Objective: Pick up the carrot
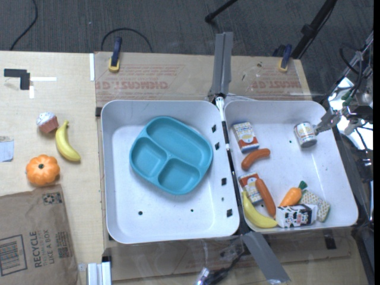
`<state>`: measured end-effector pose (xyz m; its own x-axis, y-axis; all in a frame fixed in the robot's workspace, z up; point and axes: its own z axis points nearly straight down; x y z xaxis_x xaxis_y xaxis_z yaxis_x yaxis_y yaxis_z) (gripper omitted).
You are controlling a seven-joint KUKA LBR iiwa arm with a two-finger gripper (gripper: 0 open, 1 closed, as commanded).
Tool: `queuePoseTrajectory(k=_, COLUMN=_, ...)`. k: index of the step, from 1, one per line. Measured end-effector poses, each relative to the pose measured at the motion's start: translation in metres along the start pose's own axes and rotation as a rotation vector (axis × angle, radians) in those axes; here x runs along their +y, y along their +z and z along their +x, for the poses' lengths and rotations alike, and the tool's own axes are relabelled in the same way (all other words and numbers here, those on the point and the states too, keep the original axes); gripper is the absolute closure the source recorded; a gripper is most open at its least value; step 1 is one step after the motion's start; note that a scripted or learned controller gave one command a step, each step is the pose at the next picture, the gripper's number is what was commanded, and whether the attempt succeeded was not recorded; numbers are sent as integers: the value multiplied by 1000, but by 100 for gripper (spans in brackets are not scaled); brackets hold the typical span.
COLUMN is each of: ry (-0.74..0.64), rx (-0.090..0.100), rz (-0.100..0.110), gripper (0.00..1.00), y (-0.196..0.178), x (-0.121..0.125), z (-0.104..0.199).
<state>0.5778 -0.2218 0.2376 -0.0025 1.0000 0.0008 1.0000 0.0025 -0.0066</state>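
Note:
The carrot [290, 196] is small and orange with a green top. It lies in the right bin [332, 177] near the front right corner, tilted, with its green end pointing up and to the right. It sits between a red sausage [265, 198] on its left and a cracker [318, 206] on its right. A black-and-white milk carton [295, 217] lies just in front of it. My gripper [330, 118] hangs at the bin's far right rim, close to a silver can [305, 134] and far behind the carrot. Nothing shows in its grasp.
The right bin also holds a juice box [245, 136], a second sausage [256, 157], a small carton [252, 188] and a banana [256, 214]. A blue divided plate [171, 155] lies in the left bin. On the bench at left are a pumpkin [42, 170], a banana [66, 142] and a cupcake [47, 122].

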Motion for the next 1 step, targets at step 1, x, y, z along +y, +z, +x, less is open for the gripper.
queuePoseTrajectory(k=1, ry=-136, rx=0, rz=-1, gripper=0, y=20, x=-48, z=34)
